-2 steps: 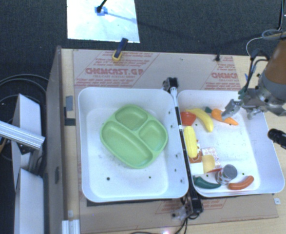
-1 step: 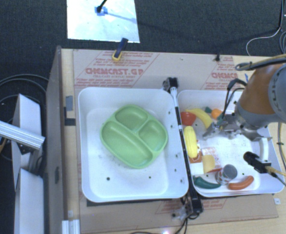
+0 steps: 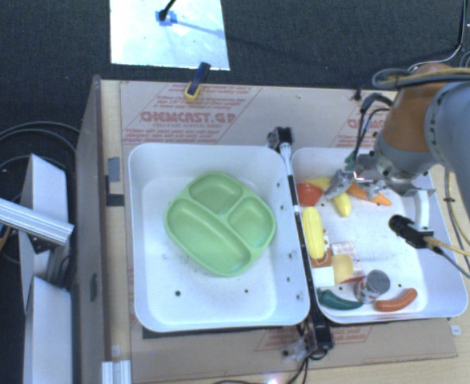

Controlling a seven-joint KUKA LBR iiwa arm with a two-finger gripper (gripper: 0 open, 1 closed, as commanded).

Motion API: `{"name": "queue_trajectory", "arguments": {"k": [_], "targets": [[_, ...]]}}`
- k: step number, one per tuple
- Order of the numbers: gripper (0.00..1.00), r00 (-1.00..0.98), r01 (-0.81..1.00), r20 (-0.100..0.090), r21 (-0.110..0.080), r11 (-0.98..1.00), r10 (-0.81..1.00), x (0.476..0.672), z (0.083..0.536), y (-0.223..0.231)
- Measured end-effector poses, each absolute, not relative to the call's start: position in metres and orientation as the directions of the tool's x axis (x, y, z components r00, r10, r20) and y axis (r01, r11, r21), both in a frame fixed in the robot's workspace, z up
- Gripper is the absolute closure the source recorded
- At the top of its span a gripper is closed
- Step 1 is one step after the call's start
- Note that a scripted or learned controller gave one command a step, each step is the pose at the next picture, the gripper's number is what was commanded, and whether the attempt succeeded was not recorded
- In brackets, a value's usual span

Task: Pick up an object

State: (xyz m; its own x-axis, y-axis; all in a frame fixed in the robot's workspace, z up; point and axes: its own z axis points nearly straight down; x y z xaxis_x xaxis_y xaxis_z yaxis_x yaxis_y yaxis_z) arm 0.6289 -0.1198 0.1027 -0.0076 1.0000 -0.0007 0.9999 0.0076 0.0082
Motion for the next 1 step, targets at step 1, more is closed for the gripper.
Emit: {"name": "queue_trajectory", "arguments": {"k": [1], "targets": [[1.0, -0.006, 1.0, -0.001, 0.007, 0.006, 1.0, 0.6276, 0.1127, -0.1215]]}}
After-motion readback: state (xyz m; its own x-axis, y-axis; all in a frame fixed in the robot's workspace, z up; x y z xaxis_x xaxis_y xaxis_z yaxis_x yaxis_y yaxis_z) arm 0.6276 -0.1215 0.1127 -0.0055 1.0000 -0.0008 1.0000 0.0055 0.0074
